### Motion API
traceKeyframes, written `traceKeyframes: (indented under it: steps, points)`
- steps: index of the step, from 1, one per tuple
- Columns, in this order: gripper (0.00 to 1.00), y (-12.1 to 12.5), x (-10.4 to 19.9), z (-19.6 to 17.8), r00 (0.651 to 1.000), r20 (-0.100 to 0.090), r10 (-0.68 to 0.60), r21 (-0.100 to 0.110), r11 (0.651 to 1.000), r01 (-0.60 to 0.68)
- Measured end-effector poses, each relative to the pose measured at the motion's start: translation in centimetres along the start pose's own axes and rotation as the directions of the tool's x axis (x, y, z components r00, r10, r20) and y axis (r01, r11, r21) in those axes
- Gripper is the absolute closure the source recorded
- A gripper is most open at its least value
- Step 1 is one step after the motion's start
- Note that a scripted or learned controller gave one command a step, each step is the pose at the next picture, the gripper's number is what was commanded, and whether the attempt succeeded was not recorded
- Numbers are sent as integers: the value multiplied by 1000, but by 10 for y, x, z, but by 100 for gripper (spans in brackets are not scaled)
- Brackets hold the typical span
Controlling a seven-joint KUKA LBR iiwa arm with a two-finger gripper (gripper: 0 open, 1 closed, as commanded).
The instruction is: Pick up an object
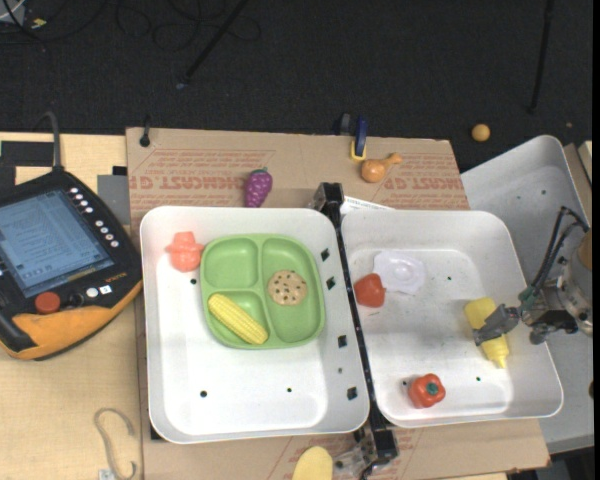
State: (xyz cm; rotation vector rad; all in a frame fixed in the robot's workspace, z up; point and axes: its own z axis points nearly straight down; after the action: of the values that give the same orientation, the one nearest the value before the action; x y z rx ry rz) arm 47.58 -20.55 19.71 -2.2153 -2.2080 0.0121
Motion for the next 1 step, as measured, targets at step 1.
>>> traceKeyframes:
  steps: [1]
  points:
    - [0, 3, 0, -7, 1000, 3, -2, -12, 1000, 2]
